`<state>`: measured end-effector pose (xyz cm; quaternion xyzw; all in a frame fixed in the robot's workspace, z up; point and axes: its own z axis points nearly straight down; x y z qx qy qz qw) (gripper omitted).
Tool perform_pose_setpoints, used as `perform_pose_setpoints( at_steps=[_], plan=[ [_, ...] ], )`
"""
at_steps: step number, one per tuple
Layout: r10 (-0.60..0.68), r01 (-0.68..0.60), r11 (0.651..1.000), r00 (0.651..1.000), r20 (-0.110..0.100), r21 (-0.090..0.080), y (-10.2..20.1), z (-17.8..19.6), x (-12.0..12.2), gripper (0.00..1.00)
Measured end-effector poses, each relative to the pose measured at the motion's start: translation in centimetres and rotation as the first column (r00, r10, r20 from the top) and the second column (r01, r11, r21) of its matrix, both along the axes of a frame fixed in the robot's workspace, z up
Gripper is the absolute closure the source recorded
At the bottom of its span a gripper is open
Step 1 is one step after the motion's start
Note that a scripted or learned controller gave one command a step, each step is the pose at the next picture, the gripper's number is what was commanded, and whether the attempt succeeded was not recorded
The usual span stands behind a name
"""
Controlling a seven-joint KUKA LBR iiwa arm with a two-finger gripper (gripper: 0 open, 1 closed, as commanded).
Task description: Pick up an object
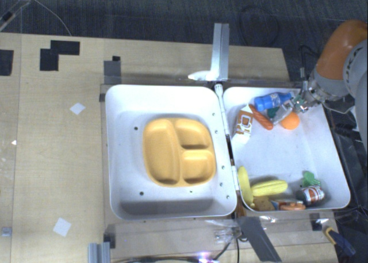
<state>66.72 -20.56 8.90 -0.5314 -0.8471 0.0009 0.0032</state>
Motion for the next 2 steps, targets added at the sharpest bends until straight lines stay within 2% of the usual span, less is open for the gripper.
perform_pose_setpoints(
  at_steps=[1, 2],
  plan=[
    [0.009, -0.009, 1.000, 1.000, 0.014, -0.007, 0.1, 1.2, 0.4, 1.00],
    [0.183, -0.183, 0.983, 0.983, 0.027, -0.007, 8.7, 13.1, -0.9, 1.00]
  ],
)
